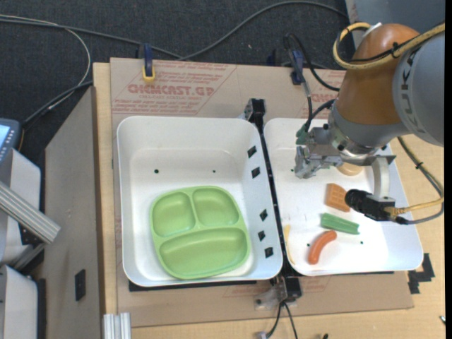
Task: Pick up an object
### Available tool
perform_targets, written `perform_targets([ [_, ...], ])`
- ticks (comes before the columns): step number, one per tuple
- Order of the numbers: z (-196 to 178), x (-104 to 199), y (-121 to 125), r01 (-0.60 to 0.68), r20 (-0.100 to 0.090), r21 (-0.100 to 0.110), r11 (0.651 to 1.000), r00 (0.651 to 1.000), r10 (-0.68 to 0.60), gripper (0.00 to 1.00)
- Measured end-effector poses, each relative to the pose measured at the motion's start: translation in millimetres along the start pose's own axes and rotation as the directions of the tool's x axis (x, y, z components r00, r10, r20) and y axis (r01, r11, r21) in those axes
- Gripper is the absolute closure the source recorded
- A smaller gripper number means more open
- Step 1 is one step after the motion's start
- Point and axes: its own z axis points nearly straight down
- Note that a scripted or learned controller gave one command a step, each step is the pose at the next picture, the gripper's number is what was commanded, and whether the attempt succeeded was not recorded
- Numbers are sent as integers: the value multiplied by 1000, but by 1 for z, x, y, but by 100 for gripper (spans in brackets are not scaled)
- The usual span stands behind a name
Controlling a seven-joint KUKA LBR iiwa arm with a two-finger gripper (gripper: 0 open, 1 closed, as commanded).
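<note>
Pincer [309,164] hung low over the right bin [385,249], at about 10 o'clock on that bin's floor, near the wall shared with the left bin [134,189]. The arm [374,83] reached in from 2 o'clock and covered the far corner. From this slant it could not be told how wide the pincer stood, and no item could be seen caught in it. Three loose items lay in the right bin, all on the near side of the pincer. A tan wedge [336,196] was closest, at roughly 5 o'clock from the pincer, near it but apart. A green piece [339,224] lay further along the same bearing, its long axis close to the 9-to-3 line with the right end dipped toward 4. An orange sausage [323,246] lay furthest, between 5 and 6 o'clock from the pincer, slanted on about the 2-to-8 line and near the bin's front rim. The three sat apart from one another, none touching. The left bin held a green divided plate [201,232] toward 6 o'clock, flat, well apart from the pincer across the dividing wall. Both bins rested on a cardboard-covered worktop [176,83]. Judgement: nothing yet picked. The wedge looked the nearest candidate — a short shift toward 5 o'clock would likely bring the pincer over it. For either long item the pincer would probably need to close across the long axis, not along it.
</note>
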Motion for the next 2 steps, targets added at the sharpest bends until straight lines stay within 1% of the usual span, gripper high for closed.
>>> perform_targets([
  [1, 8, 46, 13, -1, 1, -3, 1000, 1000, 1, 100],
  [2, -8, 105, 28, 1, 0, -6, 1000, 1000, -1, 100],
])
